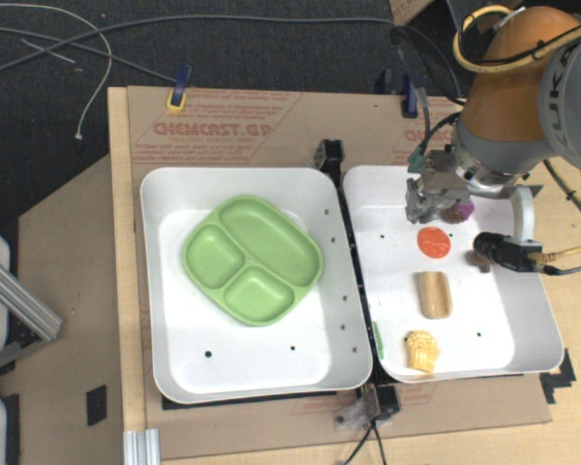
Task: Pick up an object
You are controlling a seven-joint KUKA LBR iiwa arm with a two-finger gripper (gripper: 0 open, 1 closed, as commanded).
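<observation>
In the right bin (523, 342) lie a red-orange round object (434, 242), a tan block like a bread loaf (433, 294) and a yellow ridged object (422, 350). A purple object (460, 208) peeks out just behind the gripper. My gripper (427, 203) hangs over the upper part of the right bin, just above and left of the red round object. Whether anything sits between its fingers is hidden by the gripper body.
The left bin (174, 337) holds a green three-compartment plate (253, 259). A black clamp (328, 153) sits at the top of the divide between the bins. Cardboard edges surround both bins.
</observation>
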